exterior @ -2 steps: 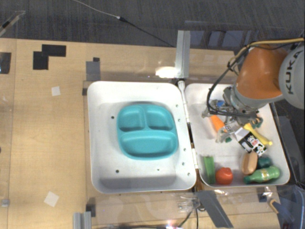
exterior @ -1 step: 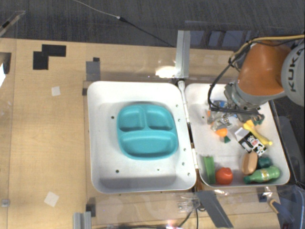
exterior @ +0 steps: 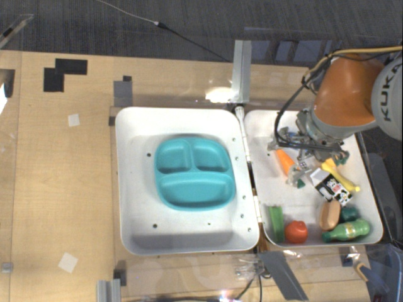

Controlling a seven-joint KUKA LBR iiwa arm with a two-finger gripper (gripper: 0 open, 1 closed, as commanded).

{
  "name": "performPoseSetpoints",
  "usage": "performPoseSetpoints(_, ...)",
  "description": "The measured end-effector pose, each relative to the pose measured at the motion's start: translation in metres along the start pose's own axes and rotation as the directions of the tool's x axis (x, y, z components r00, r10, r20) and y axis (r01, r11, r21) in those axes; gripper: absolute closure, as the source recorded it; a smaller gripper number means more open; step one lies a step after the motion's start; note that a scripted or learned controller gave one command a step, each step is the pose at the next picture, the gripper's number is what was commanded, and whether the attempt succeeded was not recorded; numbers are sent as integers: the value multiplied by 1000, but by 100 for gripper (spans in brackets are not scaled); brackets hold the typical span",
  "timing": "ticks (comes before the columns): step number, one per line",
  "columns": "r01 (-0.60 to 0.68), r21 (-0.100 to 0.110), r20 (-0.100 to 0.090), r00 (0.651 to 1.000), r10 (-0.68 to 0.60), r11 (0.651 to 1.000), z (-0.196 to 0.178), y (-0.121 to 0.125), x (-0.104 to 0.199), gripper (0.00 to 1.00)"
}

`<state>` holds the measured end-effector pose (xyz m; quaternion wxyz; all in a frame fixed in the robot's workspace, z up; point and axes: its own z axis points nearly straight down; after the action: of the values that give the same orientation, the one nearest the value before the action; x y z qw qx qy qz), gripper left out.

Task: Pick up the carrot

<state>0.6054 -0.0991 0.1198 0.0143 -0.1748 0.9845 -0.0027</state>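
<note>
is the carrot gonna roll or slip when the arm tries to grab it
The carrot looks like a smooth, tapered toy, so it may well slip out toward its thin end under a squeeze. Its rounded body lies flat on the right bin's smooth floor, so a nudge would probably roll or spin it. It seems stiff and light.

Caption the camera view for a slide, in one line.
KUKA arm's gripper poised beside the carrot in the right bin; teal divided plate in the left bin.
</note>
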Motion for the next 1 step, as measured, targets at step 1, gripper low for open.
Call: performPoseSetpoints(1,3,5,10,1000,-3,1000,-13,0,-4,100)
